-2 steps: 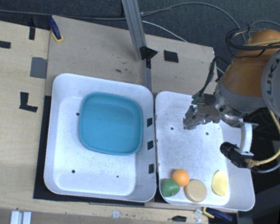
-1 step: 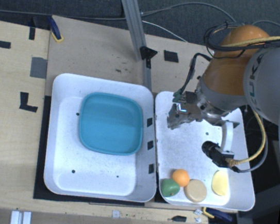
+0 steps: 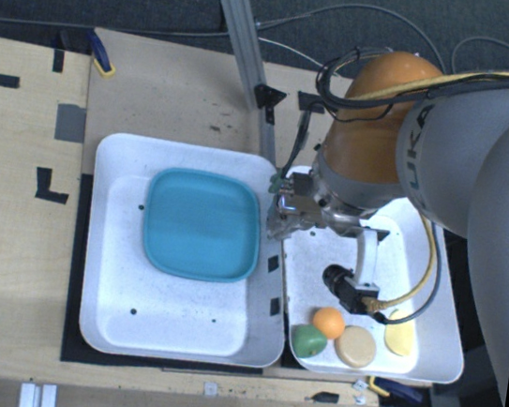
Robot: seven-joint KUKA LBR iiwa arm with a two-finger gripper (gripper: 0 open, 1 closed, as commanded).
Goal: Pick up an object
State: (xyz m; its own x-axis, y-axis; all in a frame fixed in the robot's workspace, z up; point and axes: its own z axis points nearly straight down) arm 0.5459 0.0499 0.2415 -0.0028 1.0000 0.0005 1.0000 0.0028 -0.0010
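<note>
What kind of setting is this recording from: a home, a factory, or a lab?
Most likely a robotics lab bench. A grey arm with an orange band reaches over two white bins, one holding a blue plate and the other small toy-like items; loose cables trail behind.

Plate (image 3: 202,224) in left bin (image 3: 100,317); four small items clustered at right bin (image 3: 434,367) front.

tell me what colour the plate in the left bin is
Light blue, almost turquoise. The plate shows plainly in the camera view.
</note>
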